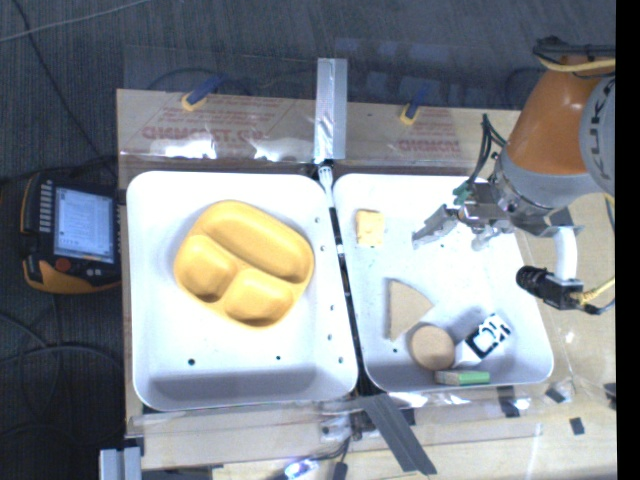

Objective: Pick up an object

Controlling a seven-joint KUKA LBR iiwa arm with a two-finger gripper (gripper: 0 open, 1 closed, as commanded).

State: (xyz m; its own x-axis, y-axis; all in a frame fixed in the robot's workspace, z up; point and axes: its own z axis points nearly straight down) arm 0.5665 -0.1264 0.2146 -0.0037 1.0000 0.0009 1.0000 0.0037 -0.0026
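1. The gripper (pixel 447 223) hung over the upper part of the right bin (pixel 540 353), on a grey arm with an orange band (pixel 550 118) reaching in from the right. Its fingers stood spread apart with nothing between them.
2. Nearest, just to the gripper's left, lay a small yellow block (pixel 369 228), flat on the bin floor. It looked light and possibly spongy; a hold across its two short sides seemed safest.
3. Below the gripper lay a tan wedge (pixel 403 306), thin and flat, likely hard to get fingers under.
4. Further below sat a round tan piece (pixel 433 346) touching the wedge's lower end, probably stiff and apt to roll.
5. Just beside that were a black-and-white object (pixel 487 336) and a thin green strip (pixel 462 377) against the bin's lower wall.
6. Well away to the gripper's left, in the left bin (pixel 150 368), rested a big yellow lumpy form (pixel 243 261), smooth, rounded and seemingly too wide for the fingers.
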